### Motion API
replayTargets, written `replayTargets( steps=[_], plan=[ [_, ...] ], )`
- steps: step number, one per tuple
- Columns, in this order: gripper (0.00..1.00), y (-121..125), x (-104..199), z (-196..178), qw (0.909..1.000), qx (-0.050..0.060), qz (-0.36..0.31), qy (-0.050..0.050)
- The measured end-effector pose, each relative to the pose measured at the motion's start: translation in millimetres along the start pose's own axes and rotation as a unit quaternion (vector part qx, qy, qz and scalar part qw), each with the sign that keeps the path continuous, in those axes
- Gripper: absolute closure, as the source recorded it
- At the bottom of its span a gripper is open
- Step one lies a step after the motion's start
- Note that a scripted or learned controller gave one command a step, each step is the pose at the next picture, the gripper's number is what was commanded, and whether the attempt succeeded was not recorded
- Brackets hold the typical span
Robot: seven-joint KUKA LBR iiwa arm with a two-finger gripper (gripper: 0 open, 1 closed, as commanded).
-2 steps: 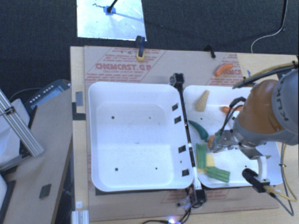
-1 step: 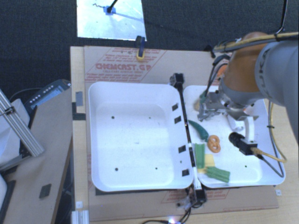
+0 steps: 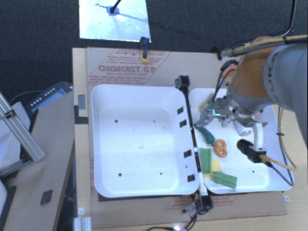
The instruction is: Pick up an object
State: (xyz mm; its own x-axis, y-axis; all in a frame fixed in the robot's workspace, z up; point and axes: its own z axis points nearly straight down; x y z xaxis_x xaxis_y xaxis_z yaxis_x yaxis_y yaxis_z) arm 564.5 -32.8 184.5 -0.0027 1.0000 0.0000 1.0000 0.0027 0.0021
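The surface [image 3: 120,64] is a pale board with red print, and it carries two white bins side by side. The left bin [image 3: 139,138] shows a bare floor. In the right bin [image 3: 269,177] lie an orange pretzel-shaped toy [image 3: 220,148], a dark green piece [image 3: 207,134] and light green pieces [image 3: 224,179]. The gripper [image 3: 219,113] hangs over this bin's upper part, just above the toys. Dark carpet [image 3: 38,32] surrounds the surface.

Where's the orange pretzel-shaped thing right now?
The orange pretzel-shaped piece lies in the right bin, just right of the dark green piece and above the yellow block.
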Motion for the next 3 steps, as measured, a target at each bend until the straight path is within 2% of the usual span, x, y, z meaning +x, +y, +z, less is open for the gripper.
replayTargets(
  steps=[1, 2, 3],
  plan=[
    [1.00, 0.8, 0.2, -11.0, 1.0000, -0.001, -0.002, 0.000],
    [1.00, -8.5, 42.1, 0.6, 1.0000, 0.001, -0.002, 0.001],
    [1.00, -7.3, 39.7, -10.7, 1.0000, 0.000, -0.003, 0.001]
  ],
)
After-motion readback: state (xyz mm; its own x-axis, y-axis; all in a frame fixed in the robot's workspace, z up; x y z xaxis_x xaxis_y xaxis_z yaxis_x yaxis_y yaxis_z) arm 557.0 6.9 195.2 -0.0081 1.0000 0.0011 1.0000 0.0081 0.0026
